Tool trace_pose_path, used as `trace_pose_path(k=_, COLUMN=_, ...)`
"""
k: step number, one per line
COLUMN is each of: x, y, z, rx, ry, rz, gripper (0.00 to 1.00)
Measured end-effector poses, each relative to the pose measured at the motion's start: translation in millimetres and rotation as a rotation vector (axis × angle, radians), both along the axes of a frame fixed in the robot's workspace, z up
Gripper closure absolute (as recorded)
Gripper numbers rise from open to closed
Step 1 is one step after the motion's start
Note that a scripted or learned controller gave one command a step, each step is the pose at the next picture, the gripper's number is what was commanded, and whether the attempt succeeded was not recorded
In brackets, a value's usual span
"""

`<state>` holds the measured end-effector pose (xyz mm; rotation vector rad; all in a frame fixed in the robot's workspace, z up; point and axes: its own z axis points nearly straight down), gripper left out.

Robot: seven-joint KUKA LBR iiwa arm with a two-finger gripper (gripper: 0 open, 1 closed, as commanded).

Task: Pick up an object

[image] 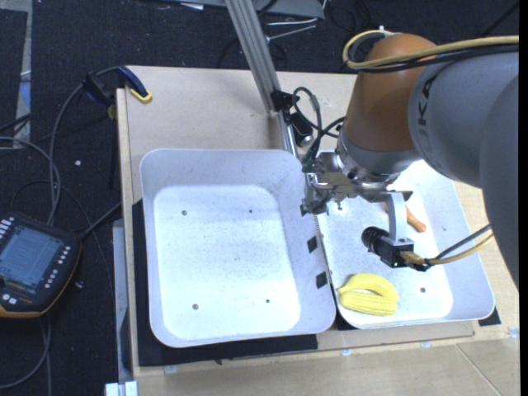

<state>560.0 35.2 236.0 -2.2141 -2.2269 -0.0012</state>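
My arm [412, 97] reaches in over the right bin [462, 295], and my jaws hang low at its left wall, near the divide to the left bin [223, 246]. If they are apart or together, I cannot tell (the wrist covers them). The yellow object [369, 294] lies at the near edge, an orange piece [417, 221] just beside my wrist.
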Motion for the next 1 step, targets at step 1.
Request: trace_pose_path(k=1, x=2.6, y=45.8, z=-7.7, rx=-0.001, ry=0.001, rz=-0.002, gripper=1.0)
